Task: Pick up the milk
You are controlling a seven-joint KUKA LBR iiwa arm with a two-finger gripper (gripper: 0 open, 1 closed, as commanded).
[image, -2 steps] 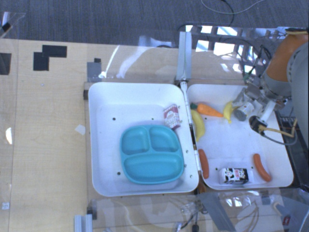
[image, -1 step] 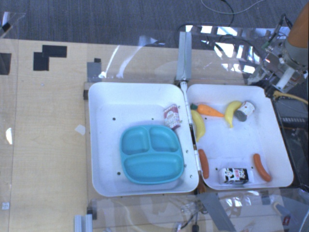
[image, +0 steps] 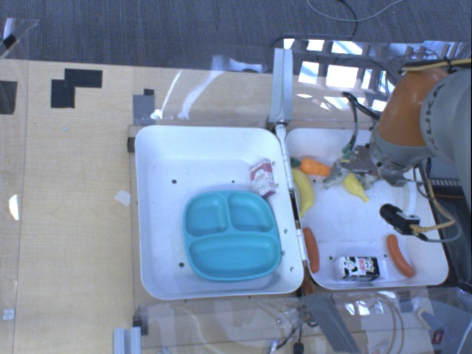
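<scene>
Two bins sit side by side, and the gripper (image: 352, 169) hangs over the back of the right bin (image: 435, 275), just above a yellow pepper (image: 355, 186) and near a carrot (image: 316, 167) — how it is set I cannot tell. That bin also holds the milk (image: 360, 268) at its front edge, well apart from the gripper, between two sausages (image: 312, 249) (image: 400, 255), plus a banana (image: 303, 189) along its left wall. Beside it, the left bin (image: 158, 198) holds a blue tray (image: 231, 234) and a red packet (image: 262, 178).
</scene>
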